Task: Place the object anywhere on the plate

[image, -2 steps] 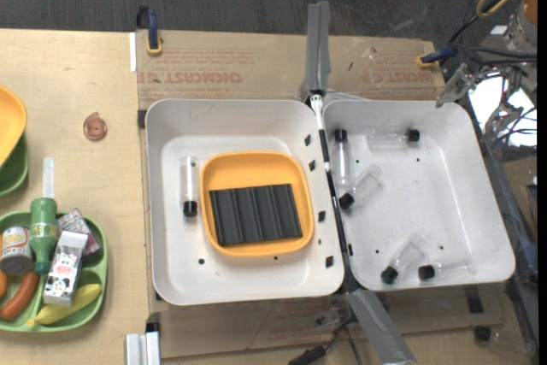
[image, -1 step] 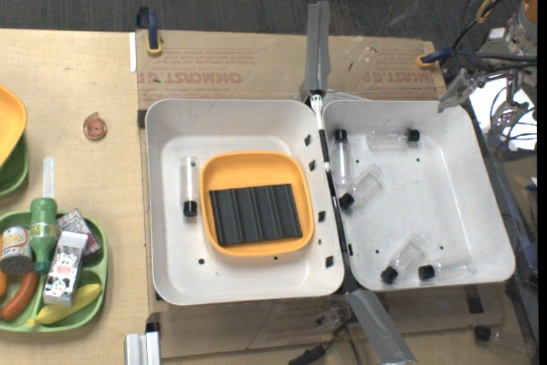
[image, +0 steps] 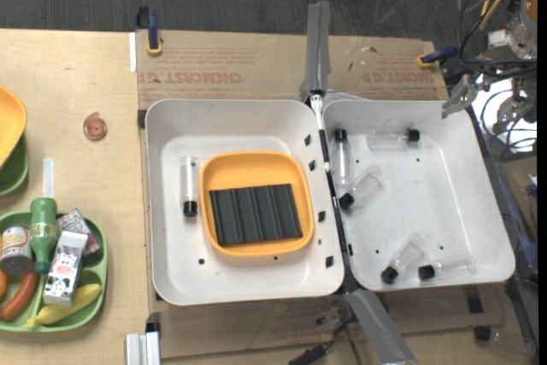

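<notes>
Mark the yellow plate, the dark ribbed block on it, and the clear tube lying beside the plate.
Yellow plate (image: 224, 168), camera view, bare top rim.
Dark ribbed block (image: 255, 213), camera view, middle of its top.
Clear tube (image: 189, 182), camera view, mid-body above its black cap.

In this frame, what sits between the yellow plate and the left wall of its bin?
In the camera view, one clear tube with a black cap lies upright between the yellow plate and the left bin's wall.

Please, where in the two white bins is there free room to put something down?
Free: the right bin's centre, between the clear vials along its left wall and the pair near its front. Crowded: the left bin, where the orange plate bears a black object, with one vial beside.
</notes>
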Controlling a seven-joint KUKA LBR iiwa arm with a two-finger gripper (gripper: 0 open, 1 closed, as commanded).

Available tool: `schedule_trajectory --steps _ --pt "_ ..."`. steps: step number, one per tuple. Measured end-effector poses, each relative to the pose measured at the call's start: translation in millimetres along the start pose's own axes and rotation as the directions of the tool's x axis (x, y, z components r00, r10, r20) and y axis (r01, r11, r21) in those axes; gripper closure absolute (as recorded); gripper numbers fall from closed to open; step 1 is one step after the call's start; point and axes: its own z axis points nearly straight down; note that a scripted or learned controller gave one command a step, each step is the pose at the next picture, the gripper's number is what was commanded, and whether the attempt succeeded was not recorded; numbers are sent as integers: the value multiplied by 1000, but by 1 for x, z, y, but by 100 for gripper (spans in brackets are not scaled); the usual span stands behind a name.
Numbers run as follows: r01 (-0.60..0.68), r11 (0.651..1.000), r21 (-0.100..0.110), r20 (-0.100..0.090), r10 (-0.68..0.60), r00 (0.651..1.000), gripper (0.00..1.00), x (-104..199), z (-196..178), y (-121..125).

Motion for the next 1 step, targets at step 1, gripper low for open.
schedule_trajectory --steps 1 --pt "199 980 0 0 -199 980 0 0 0 0"
